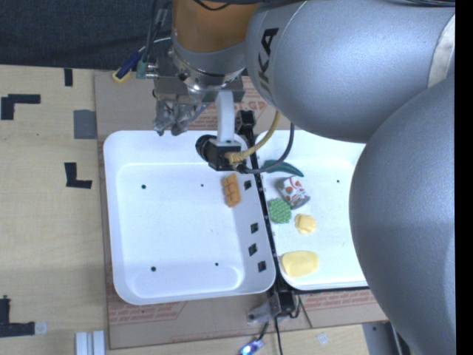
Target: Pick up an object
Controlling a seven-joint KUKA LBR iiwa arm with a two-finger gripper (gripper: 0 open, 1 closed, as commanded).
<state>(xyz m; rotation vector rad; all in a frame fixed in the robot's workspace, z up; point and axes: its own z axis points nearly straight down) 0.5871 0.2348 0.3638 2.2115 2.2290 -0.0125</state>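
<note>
your arm (pixel 355 58) loomed closest, its gripper (pixel 171 124) empty, fingers slightly parted over the left bin's (pixel 126 198) far rim, the orange block (pixel 232 190) well apart.

Cardboard sheet (pixel 148 315) under bins, black tape marks (pixel 74 174) on bench.

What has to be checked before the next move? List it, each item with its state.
1. Gripper above the left bin: ok.
2. Object between its fingers: cannot tell.
3. Waffle piece inside the left bin, beside the divider: ok.
4. Gripper lined up over the waffle piece: not ok, it hangs near the bin's far rim.
5. Green toy, yellow pieces lying apart in the right bin: ok.
</note>
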